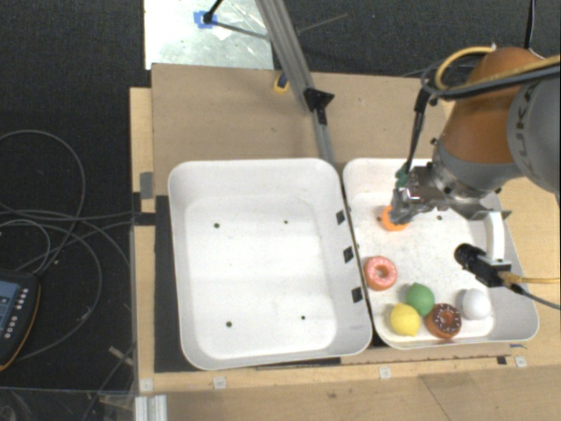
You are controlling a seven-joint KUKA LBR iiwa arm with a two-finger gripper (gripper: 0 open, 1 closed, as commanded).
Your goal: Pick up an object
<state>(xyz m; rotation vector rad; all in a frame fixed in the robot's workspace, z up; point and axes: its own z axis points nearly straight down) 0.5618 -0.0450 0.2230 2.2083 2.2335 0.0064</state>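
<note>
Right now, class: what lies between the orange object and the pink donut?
Camera view: bare white bin floor separates the orange object from the pink donut.

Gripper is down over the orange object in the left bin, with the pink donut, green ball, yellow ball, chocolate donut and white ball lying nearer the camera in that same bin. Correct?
Not quite: the camera view shows the gripper, the orange object and the other pieces, such as the pink donut, in the right bin, not the left. The rest stands.

Black cables (53,235) on dark floor (70,60)
</note>
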